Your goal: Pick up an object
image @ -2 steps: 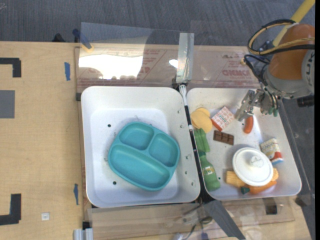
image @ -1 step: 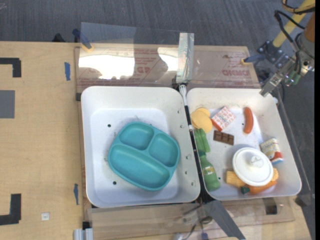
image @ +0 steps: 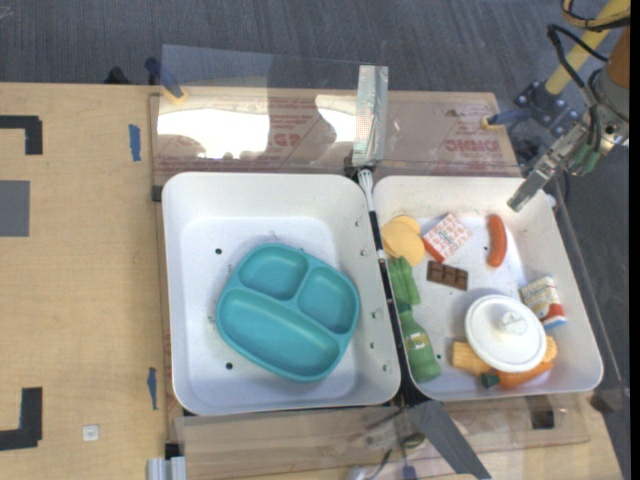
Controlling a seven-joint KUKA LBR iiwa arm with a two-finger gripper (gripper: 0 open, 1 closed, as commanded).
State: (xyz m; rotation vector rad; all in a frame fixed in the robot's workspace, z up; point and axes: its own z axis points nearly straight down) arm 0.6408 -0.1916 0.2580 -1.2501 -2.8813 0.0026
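The gripper [image: 527, 194] is seen at the upper right, above the right bin's [image: 585, 318] rim; its opening cannot be told.

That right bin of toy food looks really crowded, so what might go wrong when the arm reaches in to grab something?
The two-finger gripper hangs over the top right edge of the right white bin, holding nothing. The round white lidded pot touches the orange piece and yellow corn, so a grab there could catch two or slip. The green bottle lies against the bin's left wall, which might block a finger.
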